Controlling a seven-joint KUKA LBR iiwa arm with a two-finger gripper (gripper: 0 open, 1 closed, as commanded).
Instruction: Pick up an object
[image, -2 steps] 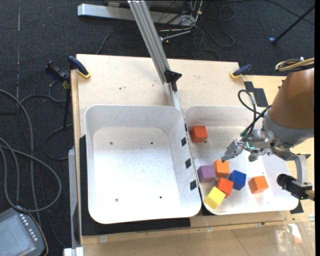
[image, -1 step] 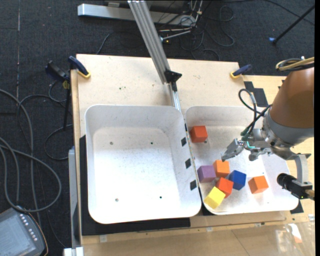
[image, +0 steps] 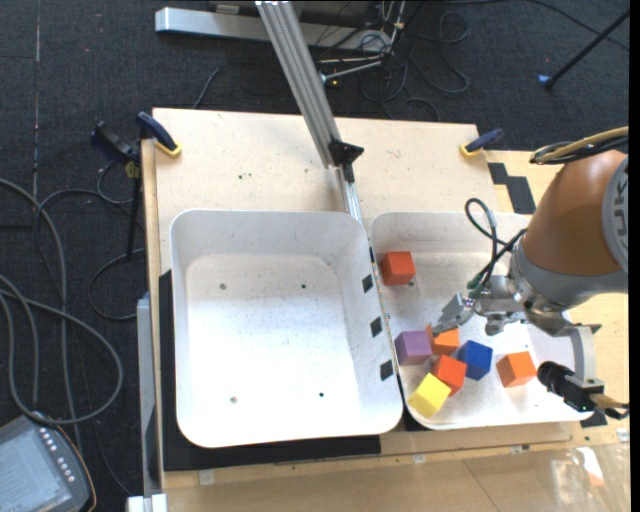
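Orange block (image: 446, 337) at the gripper (image: 452, 322) tips among coloured cubes; grip state impossible to tell.

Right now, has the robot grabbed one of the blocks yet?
Not yet, by the look of it. Done: the gripper is down in the right bin, beside the cluster of blocks. In hand: it sits at the orange block next to the purple block; a grip isn't visible. Left: closing on one block and lifting it out.
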